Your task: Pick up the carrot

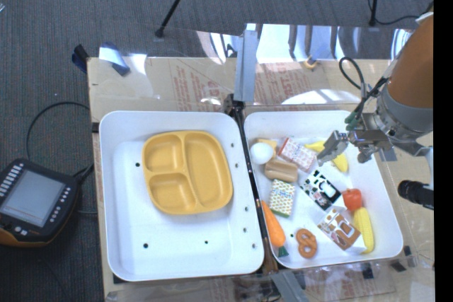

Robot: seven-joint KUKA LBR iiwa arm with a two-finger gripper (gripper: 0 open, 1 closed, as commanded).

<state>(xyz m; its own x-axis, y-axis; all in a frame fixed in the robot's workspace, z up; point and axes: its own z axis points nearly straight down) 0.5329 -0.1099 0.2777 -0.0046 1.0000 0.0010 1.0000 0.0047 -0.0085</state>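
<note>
From my seat: two white bins side by side on the bench. Left bin carries a yellow divided plate, sitting toward its far right part.

Right bin is crowded. The carrot lies along the bin's left wall, near the near-left corner, orange body with the green end pointing toward the near edge. Just beside it, on its right, a green-patterned box. Above that a bread roll and a white egg close to the left wall. A pink-patterned box sits toward the far edge, a black-and-white carton mid-bin, a tomato to its right. A pretzel and a brown-patterned box sit by the near edge; a corn cob lies along the right wall.

Gripper is over the far-right part of the right bin, above a banana, well apart from the carrot. Its fingers stand apart, with nothing between them.
</note>
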